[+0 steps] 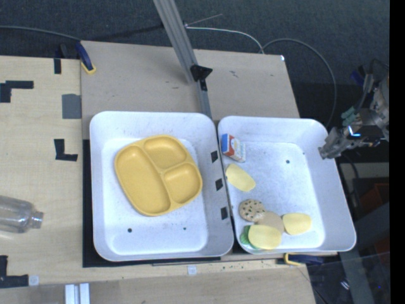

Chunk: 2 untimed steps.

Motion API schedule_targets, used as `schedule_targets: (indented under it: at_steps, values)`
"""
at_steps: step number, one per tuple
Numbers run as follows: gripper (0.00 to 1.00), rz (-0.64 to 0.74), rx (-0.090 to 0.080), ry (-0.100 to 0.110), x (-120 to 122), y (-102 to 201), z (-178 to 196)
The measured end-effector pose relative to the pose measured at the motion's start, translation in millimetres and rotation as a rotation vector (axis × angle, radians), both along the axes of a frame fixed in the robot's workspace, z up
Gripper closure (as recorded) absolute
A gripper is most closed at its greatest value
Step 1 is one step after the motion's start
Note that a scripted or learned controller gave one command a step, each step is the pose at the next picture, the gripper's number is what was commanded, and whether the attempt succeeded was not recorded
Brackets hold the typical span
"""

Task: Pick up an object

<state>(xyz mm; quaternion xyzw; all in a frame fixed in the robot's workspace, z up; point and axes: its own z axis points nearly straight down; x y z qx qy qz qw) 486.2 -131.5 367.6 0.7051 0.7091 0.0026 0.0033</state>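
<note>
Camera view shows the grey two-finger gripper (331, 145) at the right bin's (297, 132) edge — its state I cannot tell. Small yellow plastic food pieces (240, 178) lie clustered inside; crowding could cause a slipped grasp.

No words or numbers can be read. The small red, white and blue carton (231, 146) has print too blurry to read.

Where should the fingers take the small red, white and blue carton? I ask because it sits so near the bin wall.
Grip the carton across its top and bottom edges, descending from above. Its left side nearly meets the right bin's wall; the other sides look free, and the yellow piece below stands apart.
</note>
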Motion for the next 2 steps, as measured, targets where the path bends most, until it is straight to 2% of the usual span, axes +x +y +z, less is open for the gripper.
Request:
schedule_targets:
  at_steps: [1, 2]
  values:
    - [1.00, -0.010, 0.000, 0.016, 37.1, -75.3, -91.8]
    - [1.00, -0.002, 0.000, 0.011, 99.7, -78.2, -140.9]
